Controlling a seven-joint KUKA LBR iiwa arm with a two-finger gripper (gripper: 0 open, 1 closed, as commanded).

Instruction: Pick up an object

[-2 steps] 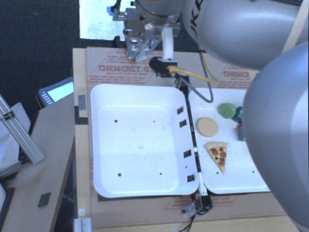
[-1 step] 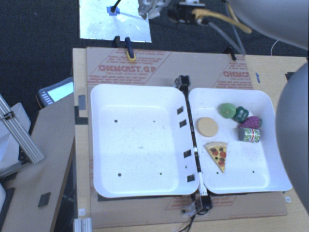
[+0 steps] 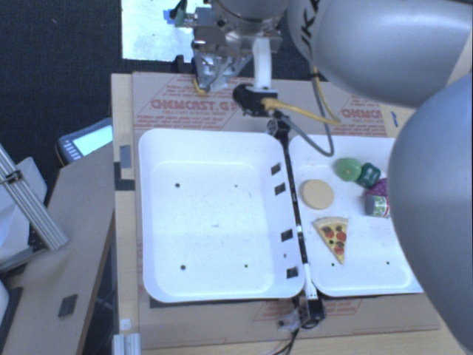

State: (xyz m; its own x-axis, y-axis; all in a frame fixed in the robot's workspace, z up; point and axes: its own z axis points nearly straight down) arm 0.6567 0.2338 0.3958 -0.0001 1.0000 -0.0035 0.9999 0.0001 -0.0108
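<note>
Currently gripper (image 3: 209, 76) at 12 o'clock, opening unreadable; pizza slice (image 3: 332, 235) lies flat, so fingers could skid off.

A dark carpeted floor (image 3: 52, 58) fills the upper left of the frame. A pale wooden bench (image 3: 74, 220) spans the lower left, under a printed cardboard sheet (image 3: 177, 106). A bright reflective panel (image 3: 151, 21) lies at the top, and an aluminium rail (image 3: 29, 205) slants at far left.

Open left bin (image 3: 207, 220) lies just below the end effector (image 3: 214, 72); toys crowd the right bin (image 3: 369, 276) off to its lower right.
</note>
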